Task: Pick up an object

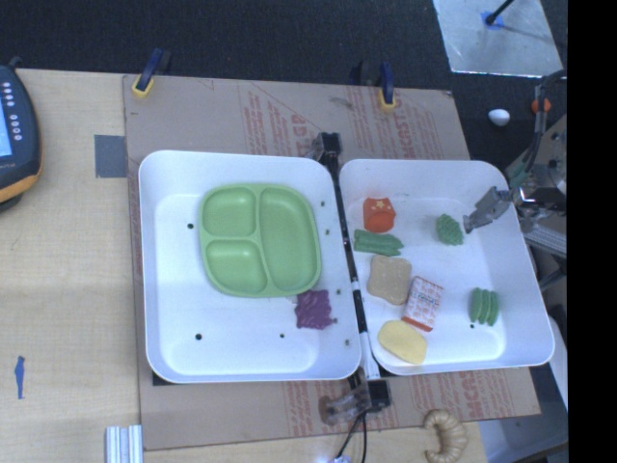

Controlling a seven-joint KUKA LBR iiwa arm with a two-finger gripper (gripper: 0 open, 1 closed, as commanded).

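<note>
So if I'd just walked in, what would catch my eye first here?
Probably the light green divided plate in the left bin, with a small purple piece just below it. Then the cluster of toy food in the right bin: an orange-red piece, a yellow one, a red and white packet. The robot's hand sits near that bin's upper right.
</note>
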